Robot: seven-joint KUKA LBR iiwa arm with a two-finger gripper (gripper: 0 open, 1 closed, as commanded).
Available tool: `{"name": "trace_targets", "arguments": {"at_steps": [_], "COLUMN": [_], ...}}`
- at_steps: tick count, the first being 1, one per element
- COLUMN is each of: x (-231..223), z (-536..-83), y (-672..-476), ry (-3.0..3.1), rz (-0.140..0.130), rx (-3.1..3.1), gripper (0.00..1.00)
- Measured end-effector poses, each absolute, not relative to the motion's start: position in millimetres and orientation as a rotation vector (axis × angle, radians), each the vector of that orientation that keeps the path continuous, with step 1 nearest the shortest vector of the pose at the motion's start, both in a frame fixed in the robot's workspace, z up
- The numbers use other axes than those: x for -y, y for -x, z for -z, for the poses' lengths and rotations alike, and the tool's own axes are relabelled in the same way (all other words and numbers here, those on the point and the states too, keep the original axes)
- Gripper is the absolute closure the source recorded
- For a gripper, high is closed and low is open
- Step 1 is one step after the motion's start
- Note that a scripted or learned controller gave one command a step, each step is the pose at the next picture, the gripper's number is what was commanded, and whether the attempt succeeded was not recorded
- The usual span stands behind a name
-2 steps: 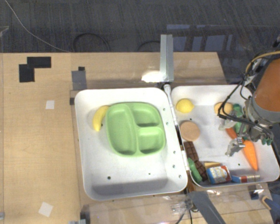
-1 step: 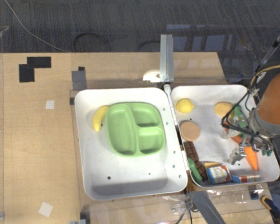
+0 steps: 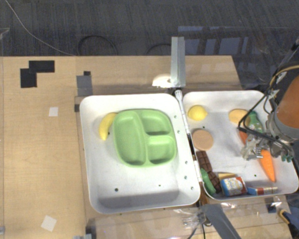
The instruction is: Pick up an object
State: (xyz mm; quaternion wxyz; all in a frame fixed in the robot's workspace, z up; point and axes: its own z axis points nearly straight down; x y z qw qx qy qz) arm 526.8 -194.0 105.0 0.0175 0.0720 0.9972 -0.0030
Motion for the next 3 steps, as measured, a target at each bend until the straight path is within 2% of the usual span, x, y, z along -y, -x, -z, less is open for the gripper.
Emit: {"name": "trace_targets", "arguments": {"at_steps": [1,2,3], "x": [134,135,207], "z": [-150,-149,-90], "y": [-569.0,-568.2,-551.6], "ry": [0.145,0.142,0.059], "rz": [0.001,0.001,0.006], "rx": [-3.127,-3.129,-3.126], "gripper": [1.0,0.0,0.0]}}
